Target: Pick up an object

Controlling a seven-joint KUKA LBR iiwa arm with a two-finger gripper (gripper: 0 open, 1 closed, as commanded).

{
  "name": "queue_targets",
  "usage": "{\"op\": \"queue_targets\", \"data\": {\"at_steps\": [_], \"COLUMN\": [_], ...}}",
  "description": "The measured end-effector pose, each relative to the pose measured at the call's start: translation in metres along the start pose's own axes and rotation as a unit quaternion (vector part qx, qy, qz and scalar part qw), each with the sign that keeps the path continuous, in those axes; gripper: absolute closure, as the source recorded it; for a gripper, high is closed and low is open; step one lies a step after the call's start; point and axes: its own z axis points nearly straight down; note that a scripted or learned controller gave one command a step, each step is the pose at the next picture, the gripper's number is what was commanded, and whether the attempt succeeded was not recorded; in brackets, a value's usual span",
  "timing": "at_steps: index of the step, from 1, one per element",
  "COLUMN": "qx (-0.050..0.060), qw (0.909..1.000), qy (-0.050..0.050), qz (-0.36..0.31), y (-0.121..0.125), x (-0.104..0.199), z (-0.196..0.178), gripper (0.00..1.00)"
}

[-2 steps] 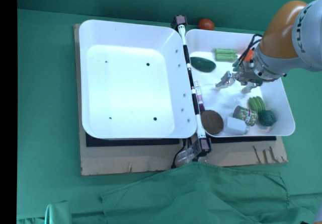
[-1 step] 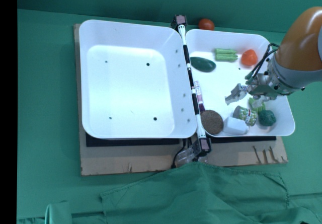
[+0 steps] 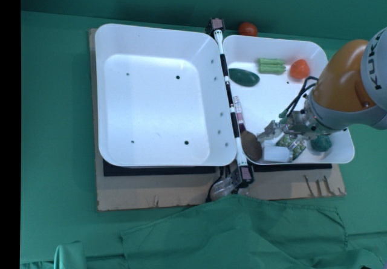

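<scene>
My gripper (image 3: 270, 135) hangs low over the front part of the right bin (image 3: 314, 50), reaching in from the right. Just left of it and below lies a brown round object (image 3: 251, 145). A white block (image 3: 277, 154) and a green-and-white packet (image 3: 294, 146) lie right under the wrist. A teal lump (image 3: 321, 142) sits partly hidden behind the arm. Farther back in the bin are a dark green oval object (image 3: 243, 77), a light green ridged piece (image 3: 272, 66) and an orange-red ball (image 3: 299, 69). Nothing is visibly held.
The left bin (image 3: 109, 44) stands beside the right one, with a black-and-white divider bar (image 3: 227, 80) between them. A red ball (image 3: 247, 29) lies on the green cloth behind the right bin. Rumpled green fabric (image 3: 242, 231) covers the bench's front.
</scene>
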Motion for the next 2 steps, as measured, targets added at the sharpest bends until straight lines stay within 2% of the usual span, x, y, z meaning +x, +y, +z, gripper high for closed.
{"op": "queue_targets", "data": {"at_steps": [1,2], "qx": [-0.001,0.008], "qw": [1.0000,1.0000], "qy": [0.001,0.002], "qz": [-0.004,0.000], "y": [0.035,-0.003], "x": [0.035,0.030], "z": [-0.103,-0.098], "gripper": [0.00,0.00]}}
